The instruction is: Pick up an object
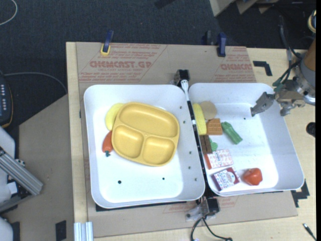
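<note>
I judged the pick barely begun. My two-finger gripper hung over the upper right edge of the right-hand shallow white bin, fingers spread and pinching nothing. The candidates all lay in that bin: a green plastic pickle, a red plastic tomato, a yellow corn cob. Descent and closing remained.

Dark carpeted floor surrounds the surface, whose brown printed board is held by a yellow clamp and a blue clamp. Even light falls overall.
</note>
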Controlling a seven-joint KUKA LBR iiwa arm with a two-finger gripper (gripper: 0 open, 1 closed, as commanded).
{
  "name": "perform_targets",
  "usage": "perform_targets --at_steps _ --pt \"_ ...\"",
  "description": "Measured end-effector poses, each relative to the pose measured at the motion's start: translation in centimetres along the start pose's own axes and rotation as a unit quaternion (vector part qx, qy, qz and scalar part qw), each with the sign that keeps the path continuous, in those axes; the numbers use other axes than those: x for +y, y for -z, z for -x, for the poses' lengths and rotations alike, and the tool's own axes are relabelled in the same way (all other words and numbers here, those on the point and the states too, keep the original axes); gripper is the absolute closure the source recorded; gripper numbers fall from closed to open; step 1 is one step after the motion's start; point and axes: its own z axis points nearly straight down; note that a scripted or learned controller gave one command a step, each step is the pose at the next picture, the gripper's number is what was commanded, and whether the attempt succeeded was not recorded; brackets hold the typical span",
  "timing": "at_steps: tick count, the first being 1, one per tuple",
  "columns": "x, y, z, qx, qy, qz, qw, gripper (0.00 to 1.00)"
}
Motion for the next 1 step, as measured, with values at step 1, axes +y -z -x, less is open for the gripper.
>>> perform_targets --at_steps 1 --pt "0.25 0.68 -0.01 -0.001 0.001 0.006 1.0 0.0"
